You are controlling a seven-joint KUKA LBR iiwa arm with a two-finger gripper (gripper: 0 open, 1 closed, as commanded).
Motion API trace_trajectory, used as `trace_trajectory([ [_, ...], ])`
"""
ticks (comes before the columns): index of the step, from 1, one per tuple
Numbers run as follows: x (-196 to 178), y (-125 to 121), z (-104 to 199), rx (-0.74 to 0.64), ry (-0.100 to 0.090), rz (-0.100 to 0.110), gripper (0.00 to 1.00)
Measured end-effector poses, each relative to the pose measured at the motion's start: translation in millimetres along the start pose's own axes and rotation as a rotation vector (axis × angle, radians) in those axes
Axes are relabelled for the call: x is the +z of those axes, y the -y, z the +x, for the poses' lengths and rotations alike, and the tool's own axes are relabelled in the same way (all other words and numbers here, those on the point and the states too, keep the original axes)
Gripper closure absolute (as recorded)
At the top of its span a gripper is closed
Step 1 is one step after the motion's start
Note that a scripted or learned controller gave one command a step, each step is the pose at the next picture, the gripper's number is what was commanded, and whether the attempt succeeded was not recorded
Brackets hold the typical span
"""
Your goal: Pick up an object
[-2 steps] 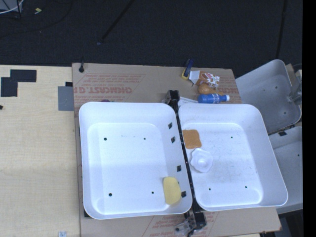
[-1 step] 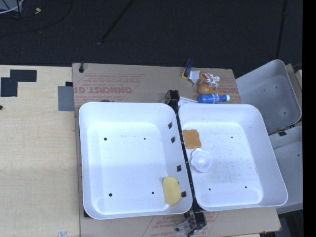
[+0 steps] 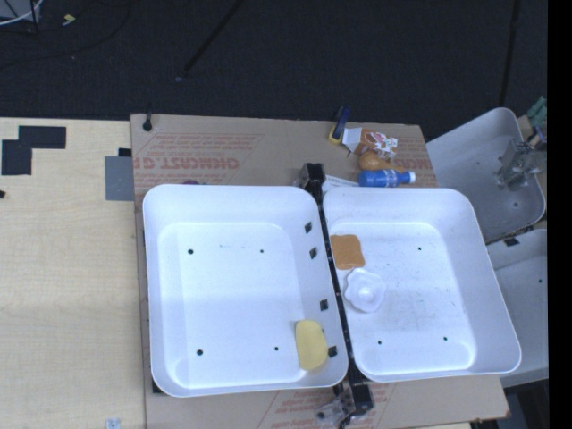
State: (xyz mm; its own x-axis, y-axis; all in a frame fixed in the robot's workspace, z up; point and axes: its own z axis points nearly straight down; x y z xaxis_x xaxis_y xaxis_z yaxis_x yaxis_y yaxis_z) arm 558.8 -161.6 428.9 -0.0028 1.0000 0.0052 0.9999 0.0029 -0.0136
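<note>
A yellow sponge (image 3: 310, 344) lies at five o'clock in the left bin (image 3: 170, 239), a brown pad (image 3: 347, 251) and white cup (image 3: 365, 290) at nine o'clock in the right bin (image 3: 465, 266).

Bench (image 3: 63, 266) with cardboard sheet (image 3: 232, 150), two bins (image 3: 165, 239).

2 white bins (image 3: 179, 213), 1 yellow sponge (image 3: 311, 344), 1 brown square pad (image 3: 347, 251), 1 white cup (image 3: 365, 290), 1 blue bottle (image 3: 386, 179)
</note>
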Motion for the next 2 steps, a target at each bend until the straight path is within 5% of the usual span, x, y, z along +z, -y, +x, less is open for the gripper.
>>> trace_trajectory([
  [1, -116, 0, -9, 0.0, 0.009, -0.023, 1.0],
  [2, -109, 16, -53, 0.006, 0.006, -0.011, 1.0],
])
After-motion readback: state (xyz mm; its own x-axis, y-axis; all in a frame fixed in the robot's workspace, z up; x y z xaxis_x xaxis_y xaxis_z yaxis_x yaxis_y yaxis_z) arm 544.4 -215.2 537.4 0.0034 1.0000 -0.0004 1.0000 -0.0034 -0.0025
